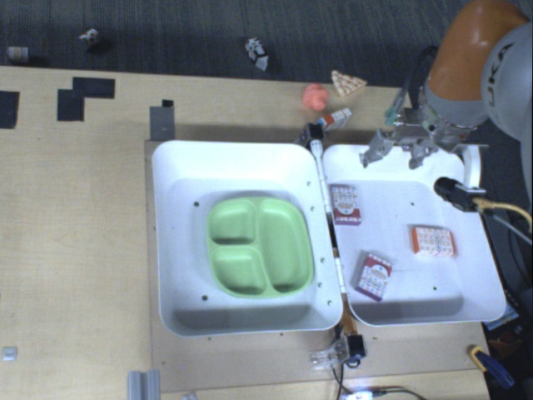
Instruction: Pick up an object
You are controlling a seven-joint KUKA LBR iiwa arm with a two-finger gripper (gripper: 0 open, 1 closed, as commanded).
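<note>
Reaching in from the right edge of the camera view, the arm hangs over the far end of the right bin, its orange band uppermost and the wrist pointing down toward the bin's far rim. The gripper sits just above that rim; its two fingers stand apart, splayed left and right, with nothing between them.

Taking the right bin as the reference: three small boxes lie flat on its floor. A red-and-white box rests against the bin's left wall, toward the far end, nearest of the three to the gripper yet apart from it. An orange box lies toward the bin's right side, about midway along. A dark red box lies tilted near the bin's front left. None touches another.

Left of the right bin, sharing its dividing rim, is the left bin, holding a green divided tray. Beyond the right bin's far rim, on the bench, lie a pink object and a wedge-shaped item.
</note>
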